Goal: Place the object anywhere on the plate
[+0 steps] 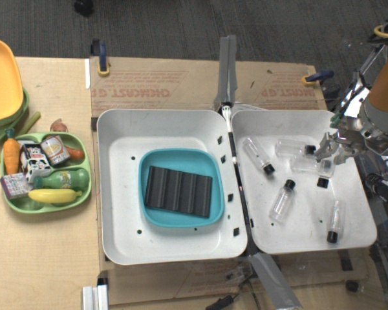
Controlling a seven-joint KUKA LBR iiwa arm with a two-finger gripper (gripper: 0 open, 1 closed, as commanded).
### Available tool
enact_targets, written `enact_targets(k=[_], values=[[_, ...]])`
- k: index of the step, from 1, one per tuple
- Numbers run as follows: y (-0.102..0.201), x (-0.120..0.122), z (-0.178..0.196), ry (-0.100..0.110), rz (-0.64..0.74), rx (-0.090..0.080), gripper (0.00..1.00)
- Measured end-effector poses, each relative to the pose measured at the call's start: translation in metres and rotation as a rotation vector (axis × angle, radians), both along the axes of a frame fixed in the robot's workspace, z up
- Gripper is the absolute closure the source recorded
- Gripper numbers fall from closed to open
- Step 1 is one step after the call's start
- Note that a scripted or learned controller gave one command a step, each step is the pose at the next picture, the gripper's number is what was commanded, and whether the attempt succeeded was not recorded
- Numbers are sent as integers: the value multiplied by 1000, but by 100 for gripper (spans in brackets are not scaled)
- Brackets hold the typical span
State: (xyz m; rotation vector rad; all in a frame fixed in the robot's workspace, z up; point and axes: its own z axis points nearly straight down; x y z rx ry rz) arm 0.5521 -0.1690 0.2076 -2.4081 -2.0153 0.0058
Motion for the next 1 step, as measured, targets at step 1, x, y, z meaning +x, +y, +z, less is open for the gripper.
enact_targets(k=[1], values=[[0,0,0,0,0,0,0]])
